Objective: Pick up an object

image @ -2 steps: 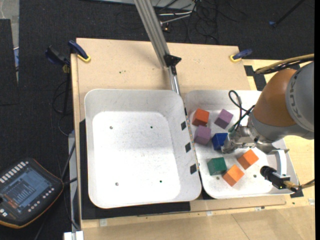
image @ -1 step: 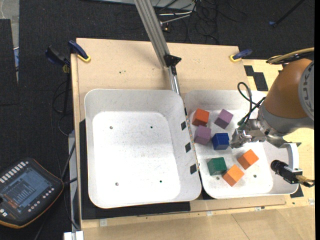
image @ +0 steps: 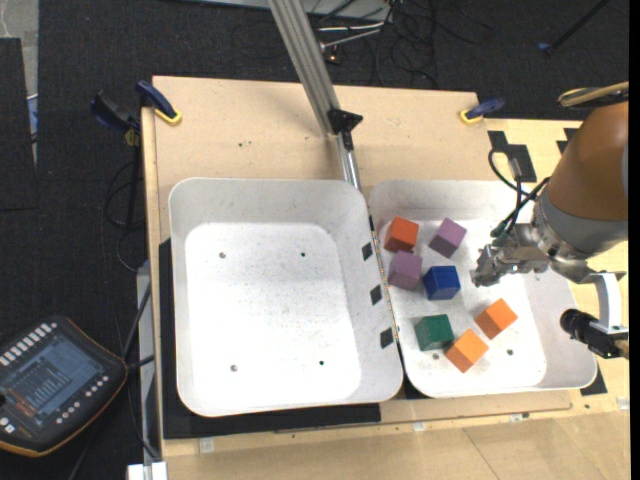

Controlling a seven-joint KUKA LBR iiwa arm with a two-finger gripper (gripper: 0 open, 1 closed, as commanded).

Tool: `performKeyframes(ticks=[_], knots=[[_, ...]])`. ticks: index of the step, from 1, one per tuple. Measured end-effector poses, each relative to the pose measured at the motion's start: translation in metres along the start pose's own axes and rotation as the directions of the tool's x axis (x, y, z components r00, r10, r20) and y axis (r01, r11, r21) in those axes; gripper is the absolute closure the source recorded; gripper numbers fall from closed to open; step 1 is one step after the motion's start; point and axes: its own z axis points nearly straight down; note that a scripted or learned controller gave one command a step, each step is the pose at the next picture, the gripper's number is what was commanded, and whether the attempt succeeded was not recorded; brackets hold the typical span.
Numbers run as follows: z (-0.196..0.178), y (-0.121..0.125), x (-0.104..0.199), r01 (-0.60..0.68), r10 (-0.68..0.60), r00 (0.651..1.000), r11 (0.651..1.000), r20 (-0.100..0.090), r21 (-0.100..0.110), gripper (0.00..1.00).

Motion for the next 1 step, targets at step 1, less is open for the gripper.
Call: performKeyframes(ticks=[1], knots=[[-0.0641,0.0025,-0.0013,0.001,-0.001,1.000,1.000,0.001,-0.002,1.00]])
